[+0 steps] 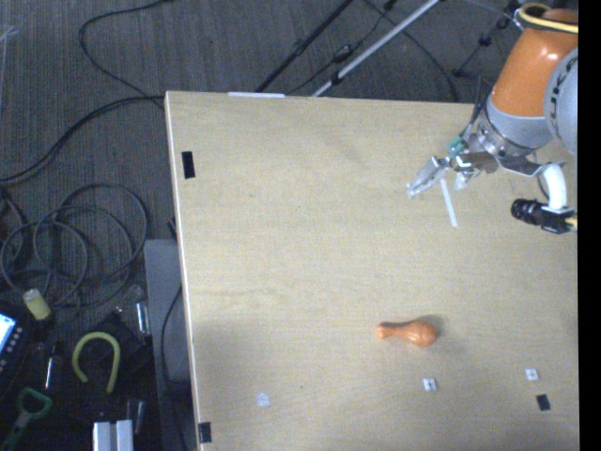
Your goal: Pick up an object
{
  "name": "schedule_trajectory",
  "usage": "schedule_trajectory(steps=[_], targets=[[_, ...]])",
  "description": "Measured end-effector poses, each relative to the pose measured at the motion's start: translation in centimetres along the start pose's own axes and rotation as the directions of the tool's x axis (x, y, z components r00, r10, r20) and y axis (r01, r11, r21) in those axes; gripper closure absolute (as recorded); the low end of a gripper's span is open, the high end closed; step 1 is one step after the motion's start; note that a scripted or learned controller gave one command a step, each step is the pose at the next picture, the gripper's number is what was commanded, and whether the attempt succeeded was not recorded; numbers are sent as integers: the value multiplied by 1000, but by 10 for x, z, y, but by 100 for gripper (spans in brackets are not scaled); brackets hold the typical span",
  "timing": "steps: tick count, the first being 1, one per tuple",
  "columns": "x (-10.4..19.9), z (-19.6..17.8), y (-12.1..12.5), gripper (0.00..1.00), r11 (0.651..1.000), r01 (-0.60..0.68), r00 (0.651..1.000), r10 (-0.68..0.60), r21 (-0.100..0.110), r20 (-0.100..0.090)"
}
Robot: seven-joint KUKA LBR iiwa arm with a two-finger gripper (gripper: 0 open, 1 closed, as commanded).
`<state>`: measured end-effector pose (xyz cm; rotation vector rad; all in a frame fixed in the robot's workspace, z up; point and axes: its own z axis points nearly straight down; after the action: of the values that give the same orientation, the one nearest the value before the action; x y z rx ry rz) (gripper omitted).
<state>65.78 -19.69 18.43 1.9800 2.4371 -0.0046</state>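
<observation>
Arm: grey with an orange band, entering from the upper right of the camera view.
Claw (434, 188): fingers spread apart, nothing between them, over bare desk (300, 252).
Object: orange pear-shaped piece (409, 332) lying on its side on the desk, well apart from the claw, nearer the view's bottom edge.
Floor: cables at left.

There's the grey KUKA arm (563, 73) with its broad, glossy orange band above the wrist, edged at the top with a thin pale-yellow rim. Below the band a grey collar narrows to a metallic silver wrist block, and a white fitting ending in a short black cylinder sticks off the side. And out front, the two-finger gripper (434, 195): thin, pale, translucent-looking prongs.
</observation>
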Motion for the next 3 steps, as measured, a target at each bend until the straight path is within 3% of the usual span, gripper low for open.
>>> schedule_trajectory(steps=[1, 2, 3], targets=[[-24, 79, 6, 0, 976, 216, 976, -216, -1, 0], [-27, 99, 6, 0, 634, 773, 634, -773, -4, 2], [-24, 63, -3, 0, 652, 758, 652, -758, -8, 1]])
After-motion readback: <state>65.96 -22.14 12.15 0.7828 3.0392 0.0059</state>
